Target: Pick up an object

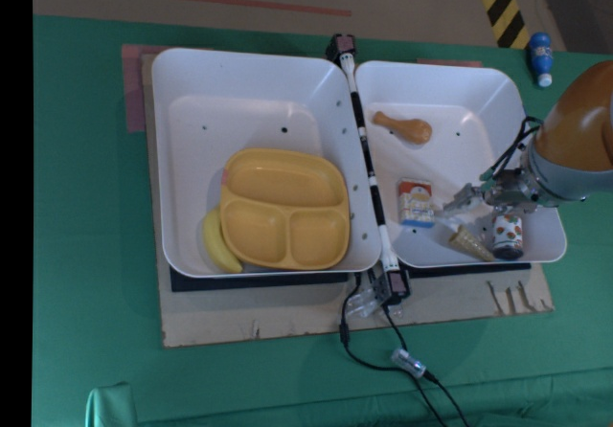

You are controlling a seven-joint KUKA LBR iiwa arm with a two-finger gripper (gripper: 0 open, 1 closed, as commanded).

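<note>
In the right bin (479, 80) lie a brown toy drumstick (403, 128) near the back, a small orange-and-white carton (416, 202) by the divider, a tan ice-cream cone (469, 242) and a small spotted can (508, 235) at the front right. My gripper (460, 205) hangs low over the right bin, just right of the carton and just above the cone and the can. Nothing visibly sits in it. The grey arm with its orange band (579, 123) comes in from the right.
The left bin (192, 90) holds a yellow divided plate (284, 208) with a banana (218, 243) tucked at its left edge. A blue bottle (541, 56) stands on the green bench at the back right. Cables (383, 320) trail from the front of the divider.
</note>
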